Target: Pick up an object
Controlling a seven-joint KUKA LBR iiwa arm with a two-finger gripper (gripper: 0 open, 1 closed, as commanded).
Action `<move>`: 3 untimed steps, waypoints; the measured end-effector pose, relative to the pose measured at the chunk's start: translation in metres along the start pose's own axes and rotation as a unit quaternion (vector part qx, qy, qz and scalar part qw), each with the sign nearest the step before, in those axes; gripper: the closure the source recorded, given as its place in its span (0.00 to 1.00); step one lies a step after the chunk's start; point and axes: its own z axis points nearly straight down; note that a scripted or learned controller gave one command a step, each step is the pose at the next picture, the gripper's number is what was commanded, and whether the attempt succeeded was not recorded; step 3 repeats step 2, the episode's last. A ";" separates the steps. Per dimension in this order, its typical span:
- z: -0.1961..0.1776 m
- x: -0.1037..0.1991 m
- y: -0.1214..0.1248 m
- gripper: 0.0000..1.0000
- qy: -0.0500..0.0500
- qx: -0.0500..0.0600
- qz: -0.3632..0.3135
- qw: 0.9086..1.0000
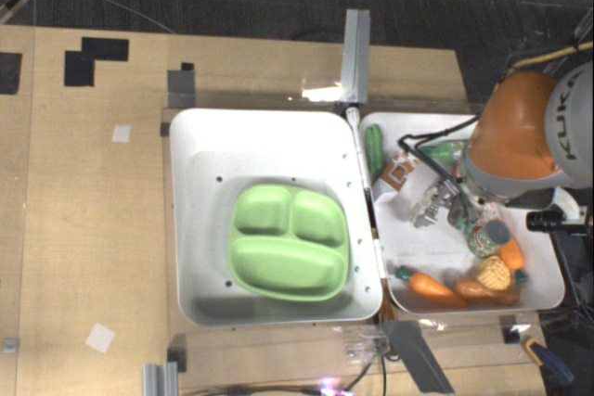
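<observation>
Nearest us: orange plastic carrot (429,285) along right white bin's (405,127) front wall. Metal two-finger gripper (434,205) hangs mid-bin above it, grip state we can't tell. Green divided tray (290,241) in left bin (204,144).

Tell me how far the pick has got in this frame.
Done: the arm has reached into the right bin, with the gripper low over its floor. In hand: nothing visibly between its fingers. Left: closing on and lifting an item, such as the carrot or cucumber. The green tray sits in the left bin.
</observation>
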 end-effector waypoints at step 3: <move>-0.126 -0.085 0.001 1.00 0.010 0.007 0.212 0.977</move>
